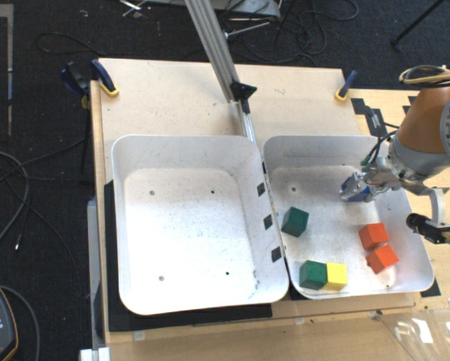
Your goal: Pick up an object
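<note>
Even, bright overhead light washes the two white bins nearly to glare, leaves only faint soft shadows beside the blocks, and the far floor stays dark, with slight overall softness.

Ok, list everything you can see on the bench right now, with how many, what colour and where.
green blocks: 2, green, right bin; one near the bin's left wall, one at the front edge
yellow block: 1, yellow, right bin, touching the front green block's right side
orange blocks: 2, orange-red, right bin's right side, one just behind the other
bins: 2, white, side by side; left bin, right bin
bench: 1, pale wood, under both bins
clamps: 2, blue and yellow, bench's back corners
rail: 1, silver, slanting from the top down to between the bins
arm: 1, grey with orange band, from the right
gripper: 1, over the right bin's back part, blurred
</note>
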Robot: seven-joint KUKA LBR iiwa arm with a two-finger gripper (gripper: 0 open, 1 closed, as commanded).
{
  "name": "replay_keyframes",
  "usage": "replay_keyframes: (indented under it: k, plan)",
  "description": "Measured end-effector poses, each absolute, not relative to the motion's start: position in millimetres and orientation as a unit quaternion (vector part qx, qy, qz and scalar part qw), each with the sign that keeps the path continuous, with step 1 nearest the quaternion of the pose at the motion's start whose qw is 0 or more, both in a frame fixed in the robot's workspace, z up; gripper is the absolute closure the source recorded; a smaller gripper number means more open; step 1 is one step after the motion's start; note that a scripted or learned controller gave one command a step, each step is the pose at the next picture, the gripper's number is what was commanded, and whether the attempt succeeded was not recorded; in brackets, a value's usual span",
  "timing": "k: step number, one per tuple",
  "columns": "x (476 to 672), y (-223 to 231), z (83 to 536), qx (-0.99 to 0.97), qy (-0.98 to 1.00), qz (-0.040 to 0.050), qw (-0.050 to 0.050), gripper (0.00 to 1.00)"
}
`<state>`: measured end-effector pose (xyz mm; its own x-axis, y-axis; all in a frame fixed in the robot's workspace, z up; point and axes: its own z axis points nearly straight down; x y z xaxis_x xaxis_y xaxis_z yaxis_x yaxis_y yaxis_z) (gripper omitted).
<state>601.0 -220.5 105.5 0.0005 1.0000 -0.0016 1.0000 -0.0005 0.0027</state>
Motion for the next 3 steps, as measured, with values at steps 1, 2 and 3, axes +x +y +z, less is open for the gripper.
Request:
replay_keyframes:
  k: [1, 2, 3]
  plan:
    - [603.7, -218, 96, 0.706, 0.708, 0.0001, 0.001, 1.0]
    - [581.6, -208, 143, 0.707, 0.707, 0.0007, 0.001, 1.0]
    - [581.9, -208, 150, 0.707, 0.707, 0.0002, 0.0, 1.0]
